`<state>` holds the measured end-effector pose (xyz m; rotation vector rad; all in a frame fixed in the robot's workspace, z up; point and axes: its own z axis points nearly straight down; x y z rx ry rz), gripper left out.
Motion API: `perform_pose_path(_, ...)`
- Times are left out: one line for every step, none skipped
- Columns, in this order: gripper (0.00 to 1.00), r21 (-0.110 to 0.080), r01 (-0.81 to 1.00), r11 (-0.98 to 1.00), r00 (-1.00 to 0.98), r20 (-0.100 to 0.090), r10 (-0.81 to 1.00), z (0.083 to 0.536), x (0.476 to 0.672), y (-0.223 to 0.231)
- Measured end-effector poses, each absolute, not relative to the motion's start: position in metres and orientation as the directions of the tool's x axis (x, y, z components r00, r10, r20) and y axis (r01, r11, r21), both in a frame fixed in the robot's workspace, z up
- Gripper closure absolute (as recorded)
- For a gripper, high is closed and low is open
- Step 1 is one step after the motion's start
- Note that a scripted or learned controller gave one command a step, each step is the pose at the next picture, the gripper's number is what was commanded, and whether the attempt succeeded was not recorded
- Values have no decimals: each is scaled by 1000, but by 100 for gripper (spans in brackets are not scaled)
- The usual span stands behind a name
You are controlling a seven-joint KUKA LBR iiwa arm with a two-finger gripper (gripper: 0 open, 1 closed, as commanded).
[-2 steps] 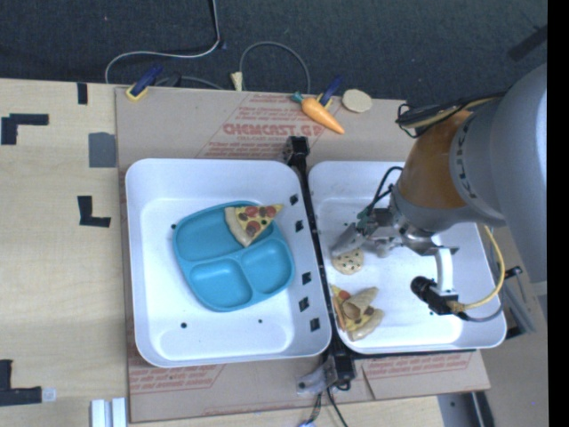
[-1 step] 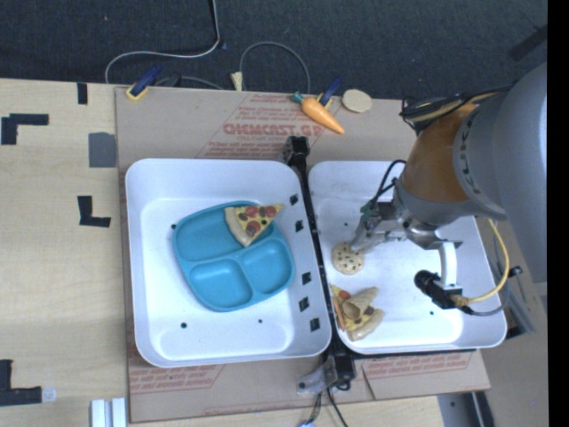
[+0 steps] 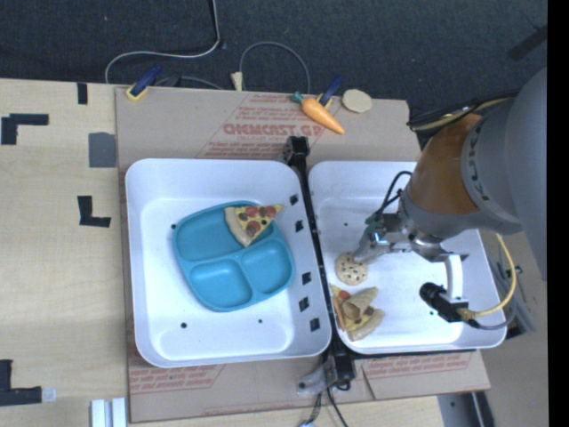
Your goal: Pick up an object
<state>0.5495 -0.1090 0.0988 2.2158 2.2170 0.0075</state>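
In the right white bin [image 3: 338, 181] lie a round chocolate-chip cookie [image 3: 350, 269] and, nearer the front edge, a tan folded food piece like a taco [image 3: 357, 311]. My gripper [image 3: 369, 246] hangs low over this bin, its tip just above and right of the cookie. The arm's grey body and orange band [image 3: 444, 181] cover the bin's right half. In the left bin [image 3: 147, 185] sits a blue divided plate [image 3: 233, 261] with a pizza slice [image 3: 251, 221] in its upper compartment.
A toy carrot [image 3: 321, 114] and a pale round disc [image 3: 357, 101] lie on the cardboard behind the bins. A black divider [image 3: 307, 238] runs between the two bins. Cables trail across the dark floor at the back.
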Motion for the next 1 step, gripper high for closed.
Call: perform_pose_path(100,1,1000,4,-4,1,1000,187,545,-31)
